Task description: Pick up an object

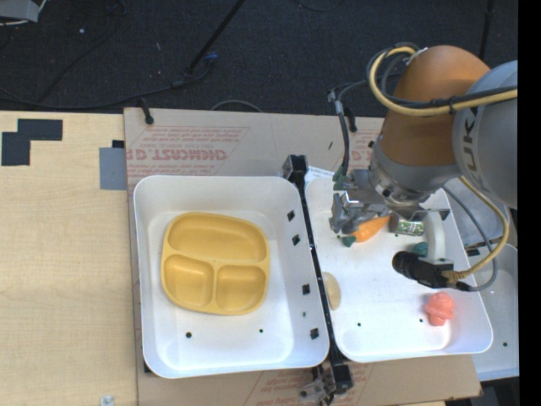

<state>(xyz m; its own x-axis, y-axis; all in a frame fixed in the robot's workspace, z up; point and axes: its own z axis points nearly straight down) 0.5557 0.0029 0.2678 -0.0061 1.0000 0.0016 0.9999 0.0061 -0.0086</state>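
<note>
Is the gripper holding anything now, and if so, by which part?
It cannot be told: the gripper sits right at the green end of the orange toy carrot, but no grasp is visible.

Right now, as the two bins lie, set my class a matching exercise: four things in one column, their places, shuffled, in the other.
Things
1. yellow divided plate
2. orange toy
3. pink toy
4. tan disc

Places
A. right bin, near its front corner, far from the divide
B. left bin
C. right bin, against the wall shared with the left bin
D. right bin, right beside the gripper

Pairs: 1-B, 2-D, 3-A, 4-C
</note>
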